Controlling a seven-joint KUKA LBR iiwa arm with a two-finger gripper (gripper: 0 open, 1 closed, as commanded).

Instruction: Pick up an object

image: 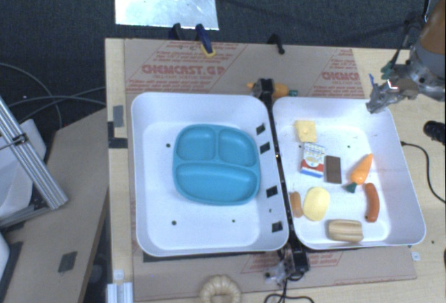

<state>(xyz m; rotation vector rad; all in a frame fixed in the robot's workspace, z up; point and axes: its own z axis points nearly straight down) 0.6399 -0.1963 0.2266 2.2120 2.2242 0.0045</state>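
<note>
The right bin [390, 129] holds several toy foods: a yellow cheese block [305, 131], a small carton [313, 159], a brown chocolate bar [333, 169], an orange carrot [361, 169], a red sausage [372, 202], a yellow lemon [316, 203], a bread roll [345, 230] and a small brown piece [296, 203]. My gripper [380, 98] hangs above the bin's far right corner, well away from all of them. Nothing shows between its fingers.
The left bin [150, 155] carries a blue divided plate [216, 164]. A black divider with clips [272, 155] joins the two bins. A beige ring [221, 290] lies on the bench in front. Cables run along the right side.
</note>
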